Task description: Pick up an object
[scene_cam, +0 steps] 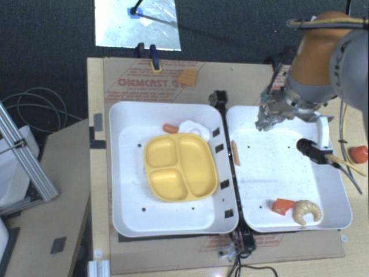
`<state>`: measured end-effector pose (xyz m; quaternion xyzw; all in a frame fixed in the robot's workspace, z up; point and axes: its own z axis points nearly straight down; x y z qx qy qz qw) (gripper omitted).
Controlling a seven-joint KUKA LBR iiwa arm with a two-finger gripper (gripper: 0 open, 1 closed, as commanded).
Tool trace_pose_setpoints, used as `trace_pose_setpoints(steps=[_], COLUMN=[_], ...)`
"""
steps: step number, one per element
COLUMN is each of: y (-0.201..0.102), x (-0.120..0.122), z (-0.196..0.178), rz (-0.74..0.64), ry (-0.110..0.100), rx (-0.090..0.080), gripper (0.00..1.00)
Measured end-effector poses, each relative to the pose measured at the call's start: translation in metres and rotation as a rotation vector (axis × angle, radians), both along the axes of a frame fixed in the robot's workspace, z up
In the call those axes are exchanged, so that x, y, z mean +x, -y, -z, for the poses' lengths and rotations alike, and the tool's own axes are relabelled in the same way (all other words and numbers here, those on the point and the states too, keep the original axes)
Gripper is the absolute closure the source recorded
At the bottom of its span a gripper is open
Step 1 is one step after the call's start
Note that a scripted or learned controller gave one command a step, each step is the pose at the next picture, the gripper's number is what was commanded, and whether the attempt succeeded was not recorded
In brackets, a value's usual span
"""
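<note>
The right bin's [253, 224] middle floor lies open; a croissant [307, 211] and orange block [283, 206] crowd its near edge. A yellow tray [179, 167] covers the left bin's [124, 212] centre.

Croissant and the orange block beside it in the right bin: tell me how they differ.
The croissant is pale tan and curved, with ridges; the orange block is flat-sided and angular. The croissant looks larger than the block. The croissant lies nearer the right bin's right wall, the block to its left. Both sit near the bin's front edge, side by side.
</note>
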<state>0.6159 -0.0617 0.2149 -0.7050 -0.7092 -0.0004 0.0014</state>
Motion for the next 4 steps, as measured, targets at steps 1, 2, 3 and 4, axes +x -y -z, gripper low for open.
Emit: trace_pose_setpoints(steps=[1, 2, 3, 4], y=[-0.090, 0.011, -0.035, -0.080], x=[-0.035, 0.016, 0.031, 0.044], z=[-0.033, -0.186, 0.041, 0.022], rz=[-0.002, 0.012, 0.001, -0.003], ry=[0.004, 0.024, -0.012, 0.005], rx=[0.001, -0.010, 0.000, -0.001], gripper=[1.00, 1.00, 1.00, 1.00])
